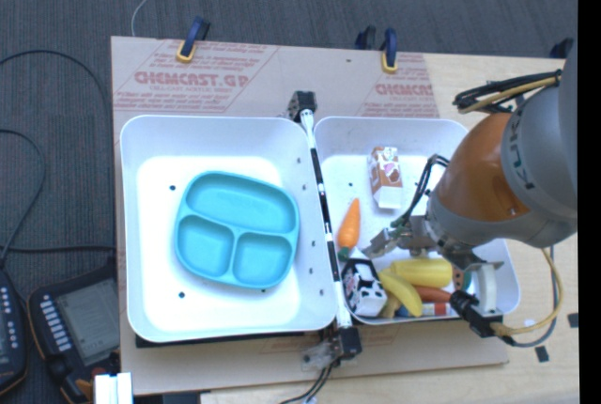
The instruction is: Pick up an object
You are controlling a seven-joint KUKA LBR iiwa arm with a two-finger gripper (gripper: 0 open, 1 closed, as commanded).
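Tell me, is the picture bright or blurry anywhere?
Camera view: even, bright light with soft shadows; the white bins look almost washed out beside the blue plate; the carrot and bananas are sharp, while the arm's orange band looks slightly soft.

Left bin (131, 205) holds a divided tray (237, 229). Right bin (413, 125) holds a carton (386, 175) at rear, carrot (349, 222) beside the divider, bananas (413, 280) at front.
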